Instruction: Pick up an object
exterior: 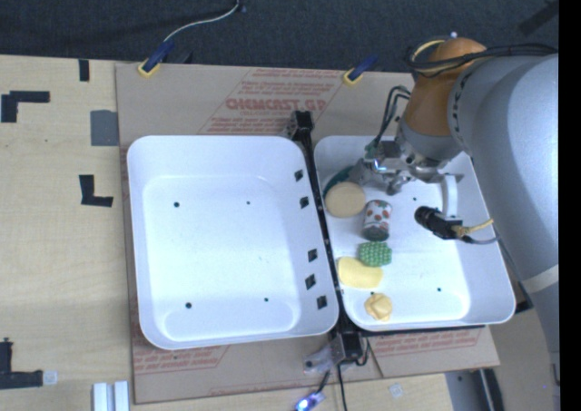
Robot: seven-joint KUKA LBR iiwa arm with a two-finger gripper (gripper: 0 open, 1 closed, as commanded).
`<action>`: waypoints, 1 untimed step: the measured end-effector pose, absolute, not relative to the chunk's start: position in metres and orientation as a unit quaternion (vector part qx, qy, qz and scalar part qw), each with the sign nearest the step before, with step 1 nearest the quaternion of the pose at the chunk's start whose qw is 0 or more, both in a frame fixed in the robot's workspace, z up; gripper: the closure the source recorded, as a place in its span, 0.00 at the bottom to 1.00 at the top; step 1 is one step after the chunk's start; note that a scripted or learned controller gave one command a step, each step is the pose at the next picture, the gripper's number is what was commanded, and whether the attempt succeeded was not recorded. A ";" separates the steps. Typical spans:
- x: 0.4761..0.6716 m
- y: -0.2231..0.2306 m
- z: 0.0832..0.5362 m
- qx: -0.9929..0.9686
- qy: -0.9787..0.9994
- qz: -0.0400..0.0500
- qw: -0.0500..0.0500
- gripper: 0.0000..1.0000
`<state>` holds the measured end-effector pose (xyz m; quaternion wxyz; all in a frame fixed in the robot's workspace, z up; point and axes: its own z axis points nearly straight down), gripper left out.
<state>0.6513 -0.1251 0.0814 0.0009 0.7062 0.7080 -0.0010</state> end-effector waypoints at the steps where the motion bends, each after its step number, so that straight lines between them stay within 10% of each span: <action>1: 0.650 -0.124 0.095 0.706 0.708 -0.001 0.001 1.00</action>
